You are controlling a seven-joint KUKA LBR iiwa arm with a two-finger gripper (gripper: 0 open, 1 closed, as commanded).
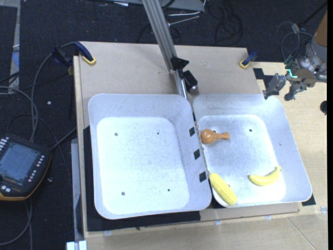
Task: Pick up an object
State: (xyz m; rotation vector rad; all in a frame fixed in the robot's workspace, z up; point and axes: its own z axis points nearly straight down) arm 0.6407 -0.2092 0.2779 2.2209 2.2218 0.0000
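In the right bin (270, 113) lie three objects: an orange-brown drumstick-shaped toy (213, 136) near its left wall, a yellow corn cob (222, 188) at the front left corner, and a yellow banana (266, 177) near the front. My gripper (283, 89) hangs above the bin's far right corner, well away from all three. Its two dark fingers stand spread apart with nothing between them.
The left bin (99, 113) lies beside the right one. A slanted metal pole (161, 27) with a black clamp rises from between the bins at the back. Yellow clamps (245, 62) hold the bench's far corners. A teach pendant (18, 165) lies on the floor at the left.
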